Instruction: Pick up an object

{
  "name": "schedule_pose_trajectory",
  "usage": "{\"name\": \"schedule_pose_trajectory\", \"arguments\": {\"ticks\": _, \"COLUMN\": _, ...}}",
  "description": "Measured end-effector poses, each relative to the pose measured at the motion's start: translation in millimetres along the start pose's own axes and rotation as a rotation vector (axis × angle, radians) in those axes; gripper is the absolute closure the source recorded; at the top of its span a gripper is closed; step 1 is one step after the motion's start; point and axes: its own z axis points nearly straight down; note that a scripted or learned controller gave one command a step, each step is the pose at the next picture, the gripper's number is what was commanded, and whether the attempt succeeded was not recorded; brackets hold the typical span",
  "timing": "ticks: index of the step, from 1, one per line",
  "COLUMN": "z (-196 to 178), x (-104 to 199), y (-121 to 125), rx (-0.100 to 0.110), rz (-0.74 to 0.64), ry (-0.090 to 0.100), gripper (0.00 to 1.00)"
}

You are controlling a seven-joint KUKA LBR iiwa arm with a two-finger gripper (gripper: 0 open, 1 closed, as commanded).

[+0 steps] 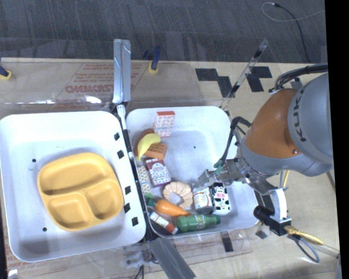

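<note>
Grey gripper (210, 185) is poised beside the cow-patterned carton (220, 199), approach under way; finger opening cannot be told, closing required next.

I can make out only partial lettering. The arm's grey housing (312, 127) carries large dark letters, cut off at the frame edge, of which I read "KU". The clear sheet (91, 82) on the worktop behind the bins bears red print, seen upside down and too blurred to read.
</note>
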Motion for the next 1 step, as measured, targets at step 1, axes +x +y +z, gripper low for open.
{"name": "schedule_pose_trajectory", "arguments": {"ticks": 1, "z": 64.8, "x": -34.1, "y": 36.5, "rx": 0.000, "rz": 0.231, "ry": 0.001, "gripper": 0.00}}
